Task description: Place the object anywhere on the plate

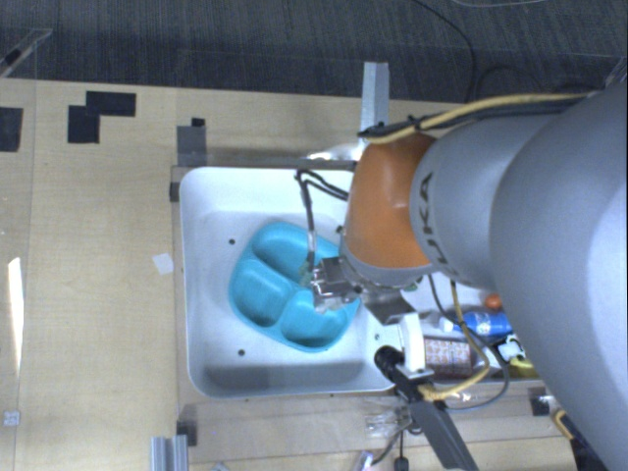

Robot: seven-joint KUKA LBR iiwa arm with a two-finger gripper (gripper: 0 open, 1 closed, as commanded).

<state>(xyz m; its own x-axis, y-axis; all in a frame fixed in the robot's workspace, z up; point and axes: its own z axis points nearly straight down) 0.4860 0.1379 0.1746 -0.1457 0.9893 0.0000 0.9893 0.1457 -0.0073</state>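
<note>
A blue plate (pixel 270 287) with three compartments lies in the left white bin (pixel 211 263), slightly right of the bin's middle. My gripper (pixel 330 289) hangs over the plate's right edge, low above the rim between the upper and lower right compartments. The orange wrist band and grey arm cover the gripper from above. I see nothing lying in the visible parts of the plate.
In the right bin, mostly hidden by the arm, lie a blue object with an orange end (pixel 488 320) and a brown and white package (pixel 448 354). The left bin's walls ring the plate closely on the right side.
</note>
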